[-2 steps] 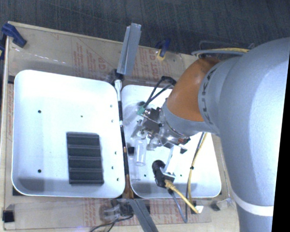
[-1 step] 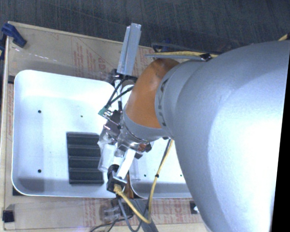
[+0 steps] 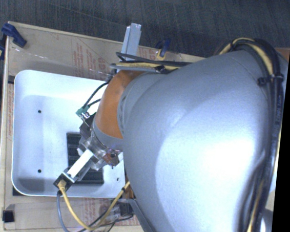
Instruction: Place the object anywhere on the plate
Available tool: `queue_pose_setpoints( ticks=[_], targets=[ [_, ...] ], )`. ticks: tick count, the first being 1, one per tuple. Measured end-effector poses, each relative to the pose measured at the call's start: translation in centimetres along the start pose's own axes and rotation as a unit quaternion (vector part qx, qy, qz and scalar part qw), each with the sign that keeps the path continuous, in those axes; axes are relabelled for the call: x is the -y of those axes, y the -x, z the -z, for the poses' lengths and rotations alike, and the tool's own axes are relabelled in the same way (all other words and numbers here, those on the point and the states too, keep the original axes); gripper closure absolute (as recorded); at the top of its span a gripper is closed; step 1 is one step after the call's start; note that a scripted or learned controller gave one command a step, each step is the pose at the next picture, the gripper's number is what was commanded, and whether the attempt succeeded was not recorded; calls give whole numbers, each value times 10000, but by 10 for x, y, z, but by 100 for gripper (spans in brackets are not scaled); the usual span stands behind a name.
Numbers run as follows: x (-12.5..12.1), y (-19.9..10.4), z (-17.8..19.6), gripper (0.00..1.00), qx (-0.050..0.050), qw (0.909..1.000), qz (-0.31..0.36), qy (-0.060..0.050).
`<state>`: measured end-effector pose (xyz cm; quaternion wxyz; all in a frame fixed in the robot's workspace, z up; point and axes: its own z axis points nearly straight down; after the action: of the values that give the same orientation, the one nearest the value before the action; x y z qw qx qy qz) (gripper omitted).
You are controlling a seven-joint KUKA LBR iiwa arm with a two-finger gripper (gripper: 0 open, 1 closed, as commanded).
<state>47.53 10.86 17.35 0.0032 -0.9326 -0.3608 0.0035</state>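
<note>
Object (image 3: 72, 147) in the bin (image 3: 33, 122), toward its right side, beneath the arm (image 3: 193, 144).

black ribbed rectangular object (image 3: 72, 147), flat on white bin (image 3: 30, 126) floor, partly hidden

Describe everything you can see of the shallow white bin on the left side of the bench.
The shallow white bin looks like smooth, glossy plastic, with rounded corners and low sloping walls. It sits level on the tan bench. Two small dark dots mark its floor near the left wall. A flat black ribbed rectangular piece lies on its floor, partly covered by the wrist of the large grey arm, which also hides the bin's right side.
</note>
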Motion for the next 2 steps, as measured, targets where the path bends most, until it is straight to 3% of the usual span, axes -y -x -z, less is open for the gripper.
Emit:
queue_pose_setpoints(
  ticks=[1, 2],
  targets=[
    [-33, -53, -22, 100, 5, 9985, 544, 16],
    [-71, -77, -81, 100, -4, 9999, -130, 18]
  ],
)
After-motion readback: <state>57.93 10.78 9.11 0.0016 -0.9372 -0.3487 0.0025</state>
